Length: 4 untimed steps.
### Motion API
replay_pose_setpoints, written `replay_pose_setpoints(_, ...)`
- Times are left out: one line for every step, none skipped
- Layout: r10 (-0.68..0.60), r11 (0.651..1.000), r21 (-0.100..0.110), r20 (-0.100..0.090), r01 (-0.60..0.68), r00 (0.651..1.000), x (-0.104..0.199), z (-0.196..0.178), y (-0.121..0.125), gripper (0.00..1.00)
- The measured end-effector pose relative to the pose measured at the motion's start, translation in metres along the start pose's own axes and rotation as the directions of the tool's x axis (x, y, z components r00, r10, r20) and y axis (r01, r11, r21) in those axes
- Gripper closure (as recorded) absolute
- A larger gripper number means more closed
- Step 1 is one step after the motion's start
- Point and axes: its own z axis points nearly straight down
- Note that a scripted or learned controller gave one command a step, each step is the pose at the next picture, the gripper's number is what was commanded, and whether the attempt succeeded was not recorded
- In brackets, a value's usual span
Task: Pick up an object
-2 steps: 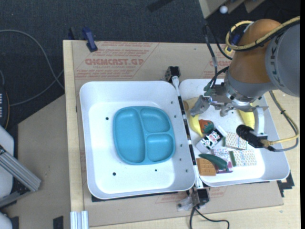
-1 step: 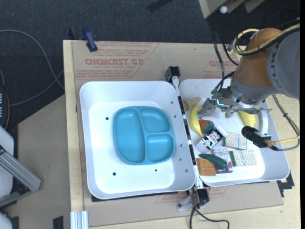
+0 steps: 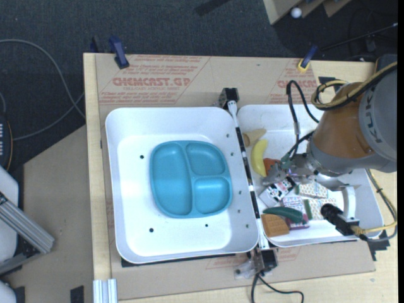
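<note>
Reaching is the step in hand: the arm [image 3: 353, 131] hangs over the right bin [image 3: 278, 115], its jaws' spread impossible to tell, above clutter beside the banana [image 3: 259, 156], needing a clean descent.

"CHEMCAST GP" in red print on the brown board [image 3: 151, 81] under the bins, far left, repeated partly at far right near the arm. Smaller red lines around it too small to read. Grey arm [image 3: 386, 122] shows letters "KU", cut off at right edge.
</note>
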Motion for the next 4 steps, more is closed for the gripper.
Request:
replay_pose_setpoints(0.001,1.0,0.015,-0.001,-0.001,1.0,-0.039,-0.031,0.062,0.0)
replay_pose_setpoints(-0.001,1.0,0.013,-0.002,0.001,1.0,-0.012,-0.09,0.141,0.0)
replay_pose_setpoints(0.0,1.0,0.018,-0.003,0.001,1.0,0.019,-0.093,0.105,0.0)
replay_pose_setpoints(0.001,1.0,0.02,-0.002,-0.001,1.0,0.003,-0.054,0.045,0.0)
